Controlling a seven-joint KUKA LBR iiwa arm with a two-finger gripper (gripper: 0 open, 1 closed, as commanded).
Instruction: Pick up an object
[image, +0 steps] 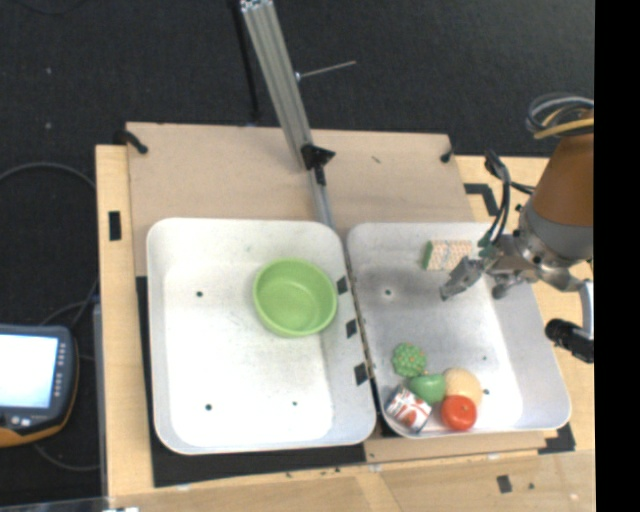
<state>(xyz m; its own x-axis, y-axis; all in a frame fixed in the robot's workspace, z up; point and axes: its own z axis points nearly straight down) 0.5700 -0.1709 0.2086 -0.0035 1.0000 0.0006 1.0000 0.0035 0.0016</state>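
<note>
A wooden desk (230, 180) carries two shallow white bins above dark carpet. Over the right bin (520, 350), the gripper (480, 280) hangs with its two fingers spread apart and nothing between them. A small patterned block (446, 253) lies just beside its far fingertip; toy foods (435, 392) cluster nearer the camera. The approach appears in hand; next comes descent and closing.

Room in the two bins

A green bowl (294, 297) is occupying the left bin's (180, 330) middle; small objects (433, 397) are crowding the right bin's (525, 340) near corner, leaving its centre open.
</note>
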